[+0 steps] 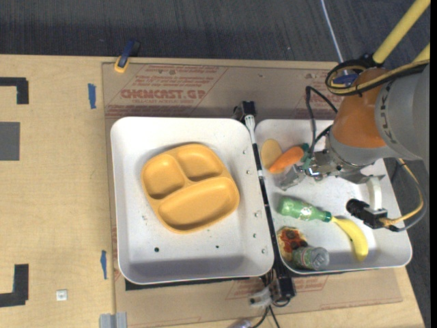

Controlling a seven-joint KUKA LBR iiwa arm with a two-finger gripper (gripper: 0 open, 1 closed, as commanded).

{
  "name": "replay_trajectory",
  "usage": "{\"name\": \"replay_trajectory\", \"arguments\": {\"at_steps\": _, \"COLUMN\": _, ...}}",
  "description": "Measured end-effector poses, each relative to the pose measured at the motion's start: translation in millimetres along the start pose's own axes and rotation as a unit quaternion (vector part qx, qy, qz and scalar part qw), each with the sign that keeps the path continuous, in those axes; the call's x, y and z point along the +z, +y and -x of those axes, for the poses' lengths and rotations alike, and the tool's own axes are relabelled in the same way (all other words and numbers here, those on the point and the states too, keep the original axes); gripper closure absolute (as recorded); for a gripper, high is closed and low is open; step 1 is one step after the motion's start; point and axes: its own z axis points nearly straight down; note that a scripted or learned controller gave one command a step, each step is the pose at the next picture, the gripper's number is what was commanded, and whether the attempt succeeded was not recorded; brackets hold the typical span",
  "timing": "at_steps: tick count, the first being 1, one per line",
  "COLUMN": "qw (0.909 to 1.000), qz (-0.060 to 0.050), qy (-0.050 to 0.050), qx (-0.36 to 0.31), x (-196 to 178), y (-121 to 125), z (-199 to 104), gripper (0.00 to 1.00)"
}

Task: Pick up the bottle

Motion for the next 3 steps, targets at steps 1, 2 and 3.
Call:
{"name": "replay_trajectory", "arguments": {"at_steps": 1, "qw": 0.9762, "qz": 0.000, "qy": 0.000, "qx": 0.217, "x": 0, "y": -32, "z": -3, "gripper": 0.00}}
{"name": "replay_trajectory", "arguments": {"at_steps": 2, "qw": 0.8293, "qz": 0.000, "qy": 0.000, "qx": 0.559, "x": 0, "y": -86, "z": -13, "gripper": 0.00}}
{"name": "replay_trajectory", "arguments": {"at_steps": 3, "qw": 0.8296, "qz": -0.001, "qy": 0.000, "qx": 0.558, "x": -10, "y": -86, "z": -13, "gripper": 1.00}}
